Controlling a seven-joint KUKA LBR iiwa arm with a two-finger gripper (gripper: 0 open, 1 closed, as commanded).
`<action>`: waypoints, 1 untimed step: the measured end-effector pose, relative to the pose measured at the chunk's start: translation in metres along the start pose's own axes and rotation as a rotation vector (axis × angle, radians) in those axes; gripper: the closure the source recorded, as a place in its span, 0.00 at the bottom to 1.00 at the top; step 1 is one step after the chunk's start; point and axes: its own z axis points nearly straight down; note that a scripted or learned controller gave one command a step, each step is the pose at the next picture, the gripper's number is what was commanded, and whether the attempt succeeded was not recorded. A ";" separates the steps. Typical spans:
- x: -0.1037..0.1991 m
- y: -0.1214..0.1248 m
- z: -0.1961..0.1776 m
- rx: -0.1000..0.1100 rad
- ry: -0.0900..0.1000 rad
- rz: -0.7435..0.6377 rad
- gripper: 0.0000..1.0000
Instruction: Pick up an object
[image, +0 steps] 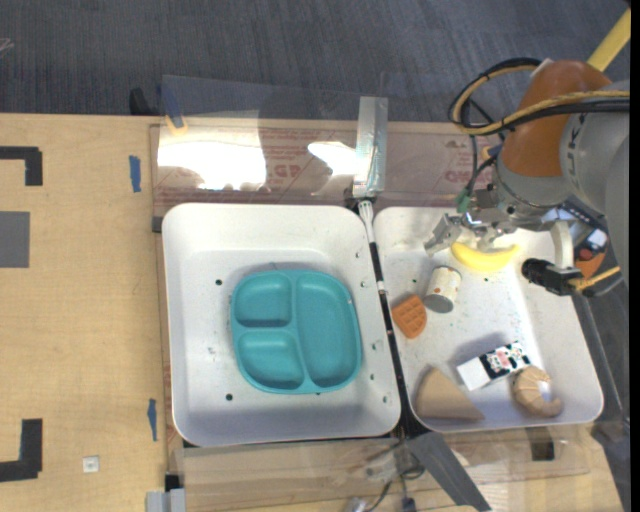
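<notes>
The arm (560, 120) comes in from the right and hangs over the far end of the right bin (590, 400). The left bin (190, 400) holds a teal tray (297, 330) with three parts, well apart from the arm. The gripper (478, 232) is low over a yellow banana (487, 257), which seems the thing to pick up. The banana lies just under and a bit nearer than the gripper, and its long side runs left to right. The fingers look spread apart, one to each side, with nothing held between them; they look close to the banana, but whether they touch it is hard to see. A small white cup (441, 286) lies just beside the banana's left end and could get bumped. An orange piece (409, 316) sits next to the cup. Nearer still lie a tan cone (443, 397), a black and white box (492, 365) and a tan lump (534, 390), all well apart from the gripper and not in its way.
</notes>
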 end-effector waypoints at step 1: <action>-0.032 -0.026 0.022 -0.041 -0.005 0.159 0.00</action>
